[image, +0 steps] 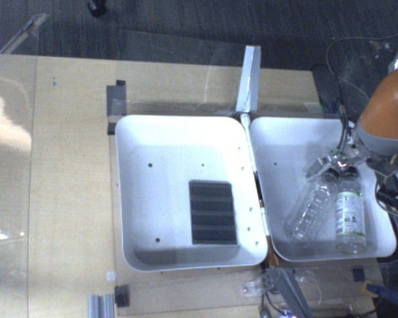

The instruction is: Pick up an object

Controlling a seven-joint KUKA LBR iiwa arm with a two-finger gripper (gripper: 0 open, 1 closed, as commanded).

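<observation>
Two clear plastic bottles lie in the right bin (278,144). One ribbed bottle (310,211) lies slanted toward the bin's front. A second bottle (349,217) with a white label lies beside it on the right, cap toward the back. My gripper (336,163) hangs low over the necks of both bottles, near the bin's right side. The grey arm with its orange band (387,108) reaches in from the right above it. A dark ribbed rectangular block (212,212) lies flat in the left bin (146,144).
The two white bins sit side by side on a wooden bench, split by a narrow metal divider (249,85). Cables (391,201) hang by the right bin's edge. Clamps and brackets sit along the bench's front edge.
</observation>
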